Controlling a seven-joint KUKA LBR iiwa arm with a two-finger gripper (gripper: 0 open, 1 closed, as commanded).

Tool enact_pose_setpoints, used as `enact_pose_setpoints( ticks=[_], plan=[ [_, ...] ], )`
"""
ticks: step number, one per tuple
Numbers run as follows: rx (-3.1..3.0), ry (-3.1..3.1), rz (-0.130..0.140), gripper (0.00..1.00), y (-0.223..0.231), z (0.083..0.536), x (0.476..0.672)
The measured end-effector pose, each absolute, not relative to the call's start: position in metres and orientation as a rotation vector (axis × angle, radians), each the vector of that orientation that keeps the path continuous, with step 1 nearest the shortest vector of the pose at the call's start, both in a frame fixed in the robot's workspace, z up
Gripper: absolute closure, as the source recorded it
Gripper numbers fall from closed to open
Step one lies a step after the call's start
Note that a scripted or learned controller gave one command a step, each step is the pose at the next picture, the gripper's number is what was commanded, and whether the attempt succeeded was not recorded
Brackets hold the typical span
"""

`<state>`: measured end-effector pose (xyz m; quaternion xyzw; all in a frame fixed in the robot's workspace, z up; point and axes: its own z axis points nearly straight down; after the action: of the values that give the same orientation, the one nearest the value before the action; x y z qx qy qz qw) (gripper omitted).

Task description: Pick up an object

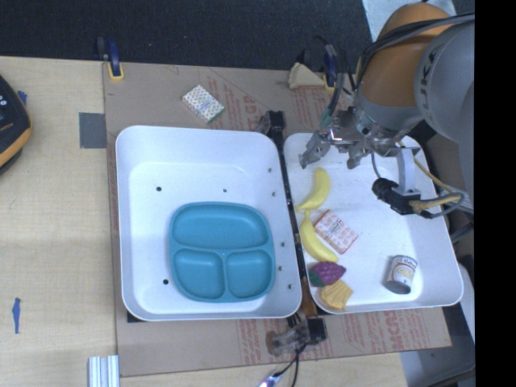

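The gripper (330, 155) hovers with jaws spread apart and grasping nothing at the right bin's (427, 240) eleven o'clock corner, just above a curved yellow banana (317, 192) lying toward seven o'clock.

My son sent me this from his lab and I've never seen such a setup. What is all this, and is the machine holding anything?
It is one photo from a camera fixed above a bench, looking down at a slant. The grey and orange thing at the right is a robot arm; its gripper, a two-finger claw, hangs open over the right bin with nothing between its fingers. That bin holds a banana, a second banana, a small packet, a can, purple grapes and a yellow piece. The left bin holds a blue divided tray.
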<state>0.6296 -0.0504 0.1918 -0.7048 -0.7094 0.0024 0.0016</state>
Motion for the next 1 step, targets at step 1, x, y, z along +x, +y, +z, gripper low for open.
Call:
enact_pose_setpoints(
  ticks=[1],
  plan=[
    [-2.216, -2.224, 0.009, 0.0, -0.1055, 0.103, 0.6374]
  ],
)
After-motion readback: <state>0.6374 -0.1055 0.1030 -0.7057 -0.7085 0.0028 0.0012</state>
